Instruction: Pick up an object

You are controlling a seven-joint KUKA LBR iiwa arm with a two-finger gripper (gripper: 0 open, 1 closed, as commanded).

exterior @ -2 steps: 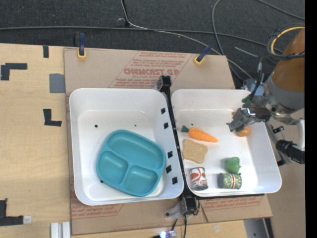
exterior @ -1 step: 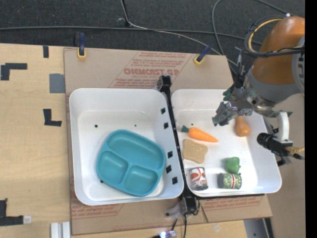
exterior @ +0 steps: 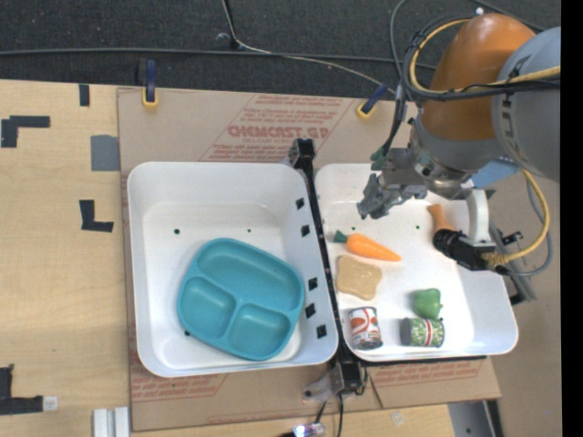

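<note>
One carrot (exterior: 373, 248) lies just below our claw (exterior: 375, 204), whose spread we cannot tell; we count two cans (exterior: 365, 327), one sectioned tray (exterior: 240, 298).

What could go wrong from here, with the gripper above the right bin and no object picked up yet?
The gripper hangs near the carrot, which lies close beside the bread slice; coming down off-centre could nudge the bread or roll the carrot away. It is also not far from the divider between the bins, so a drift that way could catch the wall. The cans stand tight against the bin's front wall, leaving little finger room.
</note>
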